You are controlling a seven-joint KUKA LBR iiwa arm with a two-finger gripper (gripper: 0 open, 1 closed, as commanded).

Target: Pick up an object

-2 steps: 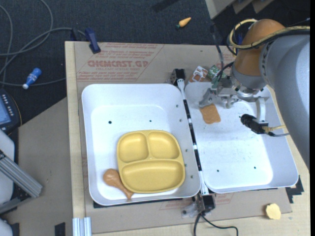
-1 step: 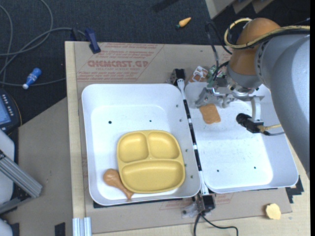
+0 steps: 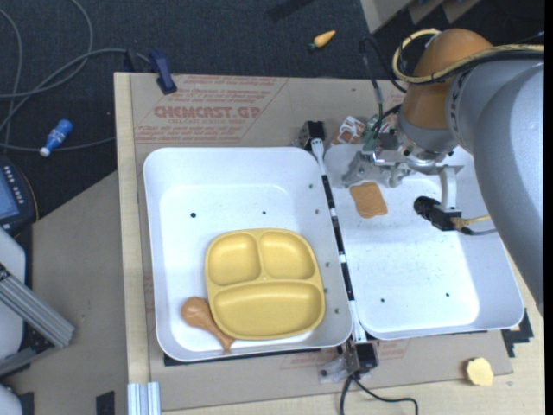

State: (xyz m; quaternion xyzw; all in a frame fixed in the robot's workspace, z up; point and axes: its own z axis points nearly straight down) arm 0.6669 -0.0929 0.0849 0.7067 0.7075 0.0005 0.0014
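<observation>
Seen from the fixed camera above the bench, the grey arm with an orange band (image 3: pixel 510 119) reaches in from the right. It hangs its gripper (image 3: pixel 378 169) over the far left corner of the right shallow white bin (image 3: pixel 432 309). Whether the gripper is open or closed I cannot tell from here.

A flat tan toast-shaped piece (image 3: pixel 370 201) lies on that bin's floor, just on the near side of the gripper and close to the wall next to the other bin.

The left shallow white bin (image 3: pixel 173 188) holds a yellow plastic plate with three compartments (image 3: pixel 263 282). An orange-brown toy drumstick (image 3: pixel 203 316) lies against the plate's near left edge. Outside the bins, a small yellow lump (image 3: pixel 478 371) sits on the board near the right bin's near right corner.
</observation>
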